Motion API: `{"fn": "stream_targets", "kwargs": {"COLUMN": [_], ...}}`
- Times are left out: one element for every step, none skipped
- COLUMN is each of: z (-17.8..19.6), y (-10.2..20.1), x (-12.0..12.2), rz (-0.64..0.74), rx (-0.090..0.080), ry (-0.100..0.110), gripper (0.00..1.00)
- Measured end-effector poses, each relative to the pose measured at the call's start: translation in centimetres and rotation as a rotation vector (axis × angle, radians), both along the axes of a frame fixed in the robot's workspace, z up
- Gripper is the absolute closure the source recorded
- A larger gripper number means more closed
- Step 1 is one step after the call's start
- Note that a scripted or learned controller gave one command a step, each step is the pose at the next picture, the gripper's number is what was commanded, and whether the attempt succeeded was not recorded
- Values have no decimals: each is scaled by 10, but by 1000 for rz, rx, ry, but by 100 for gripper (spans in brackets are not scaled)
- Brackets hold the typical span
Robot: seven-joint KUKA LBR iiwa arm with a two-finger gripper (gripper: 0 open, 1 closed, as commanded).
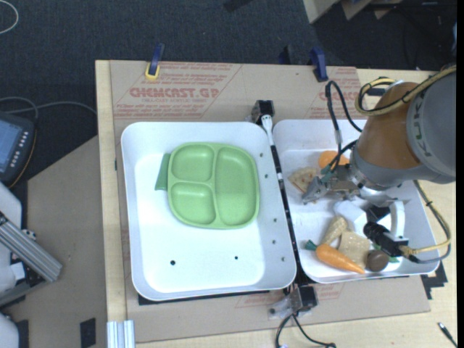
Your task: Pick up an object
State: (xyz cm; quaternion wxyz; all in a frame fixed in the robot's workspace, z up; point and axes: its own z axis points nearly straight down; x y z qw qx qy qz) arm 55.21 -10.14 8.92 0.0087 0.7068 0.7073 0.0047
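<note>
— Hovering low in the right bin (304,133), the tool (319,188) sits at the bin's left side; I cannot tell its state.

— Nearest thing?

— A pale, crumpled lump (302,177) touching it, just up-left. Toward the near edge lie a smooth orange carrot (338,259), long axis slanting down-right, and a beige spongy block (354,243).

— Other bin?

— A green divided plate (214,185), glossy plastic.

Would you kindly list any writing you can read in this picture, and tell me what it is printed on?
"CHEMCAST G P", in red, on the brown board under the bins; the last letters are uncertain.
Smaller red print repeats around it and near the board's right corner, too blurred to read.
</note>
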Motion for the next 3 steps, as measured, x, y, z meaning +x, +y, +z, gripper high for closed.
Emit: {"fn": "stream_targets", "kwargs": {"z": [6,60,105], "y": [2,-10,-15], "x": [-5,-4,-5], "rz": [-3,-2,-1], "rx": [5,4,4], "ry": [16,13,13], "gripper": [100,100,100]}}
